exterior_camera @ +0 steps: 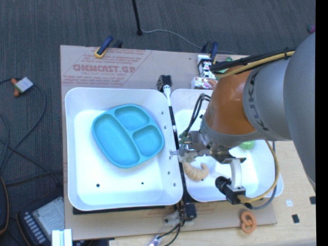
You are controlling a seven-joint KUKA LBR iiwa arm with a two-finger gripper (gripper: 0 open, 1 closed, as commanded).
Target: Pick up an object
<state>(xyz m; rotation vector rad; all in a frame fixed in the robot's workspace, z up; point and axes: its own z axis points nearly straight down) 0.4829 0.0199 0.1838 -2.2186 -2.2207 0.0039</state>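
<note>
The arm hangs over the right bin (266, 186), its gripper (197, 160) just above a tan croissant-shaped toy (197, 172). A blue 3-compartment plate (128, 135) lies in the left bin (82, 188).

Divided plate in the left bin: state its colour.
Light blue plate, clearest in the camera view.

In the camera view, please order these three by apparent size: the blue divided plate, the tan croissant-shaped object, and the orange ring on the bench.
1. Blue divided plate, clearly the largest.
2. Tan croissant-shaped object, partly hidden by the arm, so its full size is unsure.
3. Orange ring, the smallest.
</note>
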